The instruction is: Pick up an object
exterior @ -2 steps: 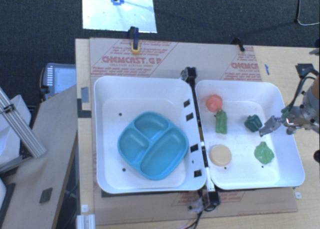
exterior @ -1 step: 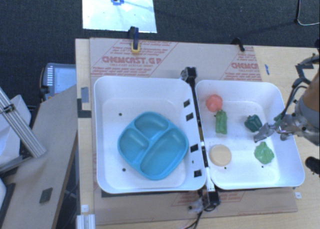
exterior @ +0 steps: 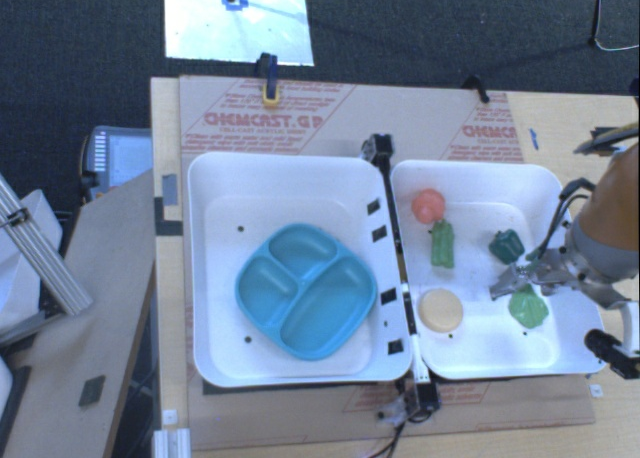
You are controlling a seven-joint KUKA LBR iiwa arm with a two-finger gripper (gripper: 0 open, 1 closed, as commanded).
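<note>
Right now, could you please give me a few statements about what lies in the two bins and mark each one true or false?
1. The blue divided plate lies in the left bin. True.
2. The orange-red ball lies in the left bin. False: it lies in the right bin, near its far left corner.
3. The pincer is over the right bin, next to the light green piece. True.
4. The round cream piece rests on the blue plate. False: it lies on the right bin's floor, near the divider.
5. The right bin holds five pieces. True: the ball, the green upright piece, the dark green piece and the two above.
</note>
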